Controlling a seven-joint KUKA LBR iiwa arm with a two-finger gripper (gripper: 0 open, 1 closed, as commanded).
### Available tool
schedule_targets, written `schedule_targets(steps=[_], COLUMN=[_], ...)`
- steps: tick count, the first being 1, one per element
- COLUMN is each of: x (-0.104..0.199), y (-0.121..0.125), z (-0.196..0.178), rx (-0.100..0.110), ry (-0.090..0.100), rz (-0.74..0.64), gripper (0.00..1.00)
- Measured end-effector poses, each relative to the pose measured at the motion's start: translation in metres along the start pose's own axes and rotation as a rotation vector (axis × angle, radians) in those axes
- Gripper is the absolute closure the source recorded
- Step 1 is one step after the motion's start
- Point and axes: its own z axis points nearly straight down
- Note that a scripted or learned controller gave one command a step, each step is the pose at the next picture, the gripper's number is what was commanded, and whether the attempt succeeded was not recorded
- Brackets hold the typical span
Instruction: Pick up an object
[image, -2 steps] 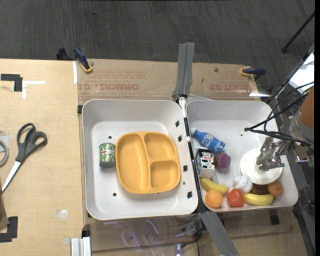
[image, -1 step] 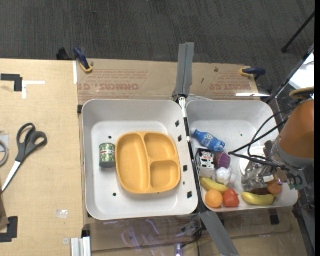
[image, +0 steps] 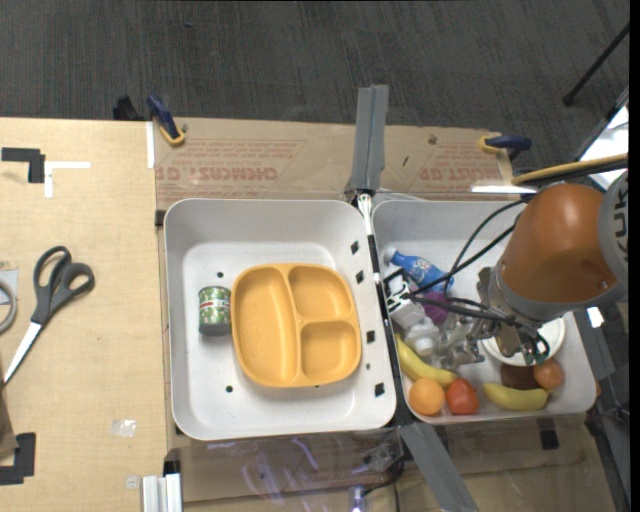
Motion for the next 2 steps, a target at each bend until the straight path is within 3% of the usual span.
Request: schedule_targets(steps=[1,2], x=[0.013,0.03], y=[-0.102,-0.048], z=[-0.125,0.0], rx=[0.003,0.0], ry=[-0.001,0.001], rz=[0.124,0.17], gripper=[1.0,1.0])
